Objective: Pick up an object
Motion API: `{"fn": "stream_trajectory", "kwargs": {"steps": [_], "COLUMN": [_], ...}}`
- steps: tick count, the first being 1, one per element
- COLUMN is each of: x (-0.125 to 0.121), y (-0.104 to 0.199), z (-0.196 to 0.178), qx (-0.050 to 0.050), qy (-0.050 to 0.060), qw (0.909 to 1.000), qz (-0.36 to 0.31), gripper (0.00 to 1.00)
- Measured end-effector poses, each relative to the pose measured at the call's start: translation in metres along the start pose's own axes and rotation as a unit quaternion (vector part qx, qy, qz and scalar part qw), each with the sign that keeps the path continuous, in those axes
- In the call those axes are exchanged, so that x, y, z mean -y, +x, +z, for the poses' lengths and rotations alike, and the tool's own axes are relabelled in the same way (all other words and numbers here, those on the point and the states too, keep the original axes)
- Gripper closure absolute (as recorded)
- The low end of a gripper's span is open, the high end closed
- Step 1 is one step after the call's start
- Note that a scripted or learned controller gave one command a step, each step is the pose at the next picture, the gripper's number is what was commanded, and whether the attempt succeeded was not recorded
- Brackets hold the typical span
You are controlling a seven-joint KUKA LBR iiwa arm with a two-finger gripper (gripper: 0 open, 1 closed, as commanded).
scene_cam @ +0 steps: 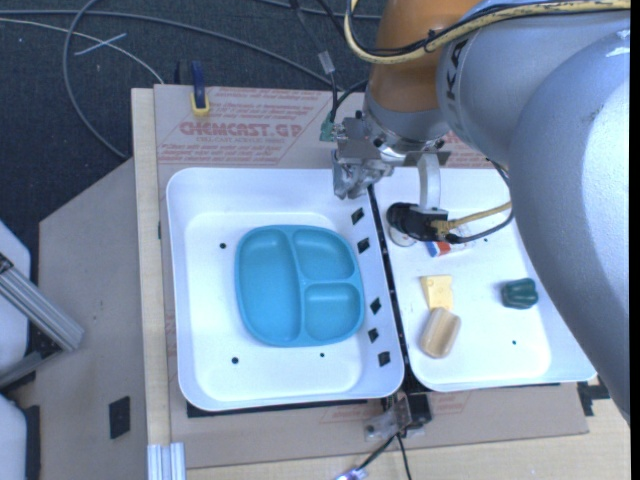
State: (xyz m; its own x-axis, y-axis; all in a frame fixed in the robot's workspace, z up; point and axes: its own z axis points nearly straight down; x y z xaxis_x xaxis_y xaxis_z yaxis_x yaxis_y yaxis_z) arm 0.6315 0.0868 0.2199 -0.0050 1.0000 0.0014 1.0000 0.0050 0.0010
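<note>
Two shallow white bins sit side by side on the desk [250,128], a brown board with red lettering along its far strip. Left bin [182,268]: one blue divided plate [298,283] with three compartments lies flat near the middle, touching none of the walls. Right bin [485,353]: four loose items. A yellow block [437,291] lies just beside the wall shared with the left bin. A tan cylinder [439,332] lies on its side immediately in front of the block, close to it or touching; contact cannot be confirmed. A dark green object [519,292] rests well apart from both, toward the right. A small red-and-blue piece [438,251], too small to identify, lies behind the yellow block.

The arm [540,78] reaches in from the right, its orange band [420,18] above the wrist. The jaws hang over the far end of the wall between the bins, clear of every item. Whether they are spread or pressed together cannot be told; nothing is seen between them. A blue-and-yellow clamp [198,90] grips the desk's far left edge.
</note>
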Motion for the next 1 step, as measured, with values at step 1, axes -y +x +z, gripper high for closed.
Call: {"fn": "stream_trajectory", "kwargs": {"steps": [1], "x": [0.0004], "y": [-0.0030], "z": [-0.0008], "qx": [0.000], "qy": [0.000], "qw": [1.0000], "qz": [0.002], "gripper": [0.00]}}
